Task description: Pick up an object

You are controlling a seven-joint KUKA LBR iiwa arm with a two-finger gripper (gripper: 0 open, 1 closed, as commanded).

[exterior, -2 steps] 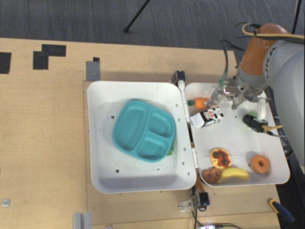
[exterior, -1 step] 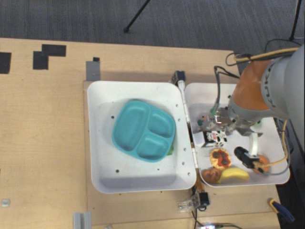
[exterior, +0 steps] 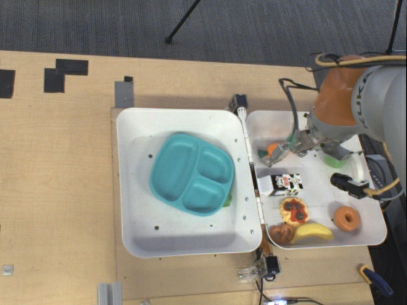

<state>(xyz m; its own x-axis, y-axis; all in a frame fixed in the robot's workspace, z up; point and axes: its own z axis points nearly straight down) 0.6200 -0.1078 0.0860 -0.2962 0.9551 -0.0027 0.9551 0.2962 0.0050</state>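
nothing was lifted yet, by the look of it. the hand [exterior: 278, 155] sat low in the right bin [exterior: 321, 188], toward its far left corner, just beside a small orange piece [exterior: 273, 149], and no thing showed in its grip. whether the hand stood wide or narrow could not be told from this slant. the reach seemed done, with the grasp and the lift still to come. going by closeness alone, the orange piece looked the likeliest target.

the other things in that bin lay nearer its front edge. there was a flat black-and-white packet [exterior: 287, 182], a round red-and-yellow toy [exterior: 294, 211], a smooth curved banana [exterior: 313, 232] touching a brown lump [exterior: 282, 234], and a ring doughnut [exterior: 346, 219] with a dull orange-brown skin. a green piece [exterior: 333, 160] showed partly under the arm.

the left bin [exterior: 143, 227], glossy white like its neighbour and probably hard plastic, held a teal plate [exterior: 193, 173]. the plate was smooth and moulded, with rounded corners and three shallow compartments. the counter [exterior: 57, 170] around both bins looked like pale matte board.
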